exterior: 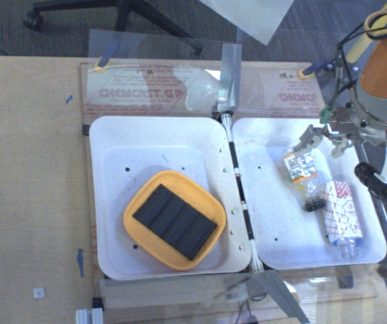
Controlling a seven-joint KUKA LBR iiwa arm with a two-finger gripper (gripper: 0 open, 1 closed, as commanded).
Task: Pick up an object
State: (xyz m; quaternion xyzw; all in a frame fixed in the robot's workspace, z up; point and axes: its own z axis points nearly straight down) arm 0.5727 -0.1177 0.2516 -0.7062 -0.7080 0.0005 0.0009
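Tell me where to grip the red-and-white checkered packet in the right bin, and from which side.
Grip the red-and-white packet across its narrow width near mid-length, coming straight down from above. It lies flat and elongated along the right bin; its long sides look free, though a small dark item sits by its upper left.

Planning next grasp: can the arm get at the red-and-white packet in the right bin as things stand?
Probably yes. The red-and-white packet lies uncovered near the right bin's right wall, and the end effector hovers just above-left of it. A small snack pouch lies beside it, apart, not over it.
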